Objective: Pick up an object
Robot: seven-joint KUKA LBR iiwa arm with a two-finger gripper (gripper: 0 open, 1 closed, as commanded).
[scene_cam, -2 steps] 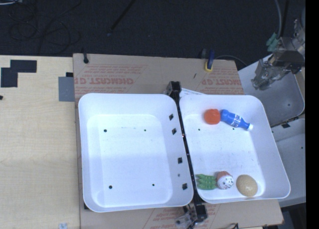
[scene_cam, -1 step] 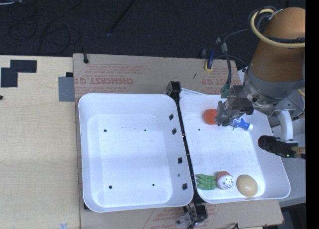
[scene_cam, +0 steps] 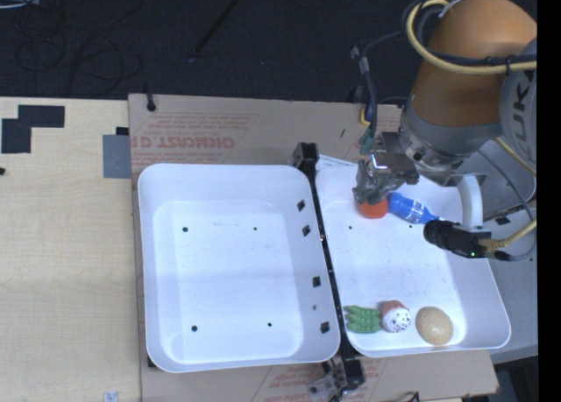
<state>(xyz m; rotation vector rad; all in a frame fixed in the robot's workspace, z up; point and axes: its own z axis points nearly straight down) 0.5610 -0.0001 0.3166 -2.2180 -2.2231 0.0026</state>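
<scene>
Down in the right bin, the claw sits low at about eleven o'clock of that bin, right over an orange object that peeks out beneath it. Whether the claw grips anything, or how wide it stands, I cannot tell. A blue bottle-like object lies just beside the orange one, at its three o'clock, touching or nearly so. A black cylindrical part with cables juts off the arm and hangs over the bin at the blue object's four o'clock.

Along the bin's six o'clock edge three more things lie in a row: a green knobbly piece, a white ball with red markings close against it, and a tan egg-shaped object just beside that. They are well apart from the claw.

At nine o'clock stands the left bin, separated by a black divider strip. Both bins rest on brown cardboard over the pale counter.
</scene>
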